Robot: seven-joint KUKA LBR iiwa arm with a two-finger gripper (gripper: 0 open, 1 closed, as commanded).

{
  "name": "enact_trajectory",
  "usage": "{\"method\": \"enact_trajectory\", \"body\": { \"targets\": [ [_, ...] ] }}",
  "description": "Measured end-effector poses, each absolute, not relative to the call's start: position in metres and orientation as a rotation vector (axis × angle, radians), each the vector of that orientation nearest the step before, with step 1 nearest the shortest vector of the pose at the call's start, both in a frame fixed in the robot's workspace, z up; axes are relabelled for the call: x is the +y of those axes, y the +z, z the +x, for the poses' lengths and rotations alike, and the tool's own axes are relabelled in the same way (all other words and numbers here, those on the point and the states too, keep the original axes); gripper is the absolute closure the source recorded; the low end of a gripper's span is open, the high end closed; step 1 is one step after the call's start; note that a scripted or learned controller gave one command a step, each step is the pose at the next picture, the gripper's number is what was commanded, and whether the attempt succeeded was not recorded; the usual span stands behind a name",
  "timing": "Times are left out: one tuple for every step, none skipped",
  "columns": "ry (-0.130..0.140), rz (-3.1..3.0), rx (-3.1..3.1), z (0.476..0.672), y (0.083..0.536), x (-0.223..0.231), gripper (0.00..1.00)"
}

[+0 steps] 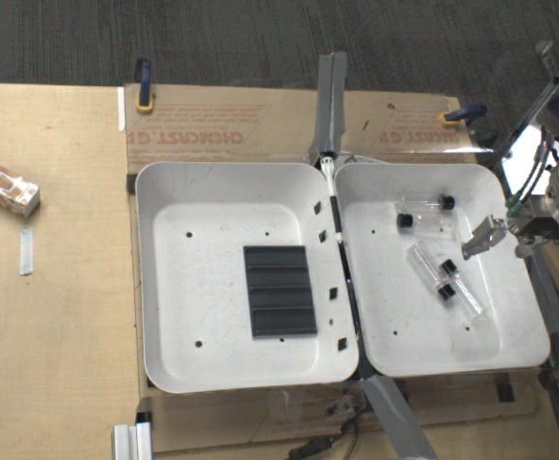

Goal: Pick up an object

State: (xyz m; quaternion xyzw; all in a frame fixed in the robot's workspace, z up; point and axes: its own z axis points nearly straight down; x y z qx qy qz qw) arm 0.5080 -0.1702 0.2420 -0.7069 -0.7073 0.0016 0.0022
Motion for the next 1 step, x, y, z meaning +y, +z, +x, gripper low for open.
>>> {"method": "enact_trajectory", "body": {
  "targets": [
    [0.002,-2.099,-2.335,0.5503,0.1292,-0.1678,0.00]
  ]
}}
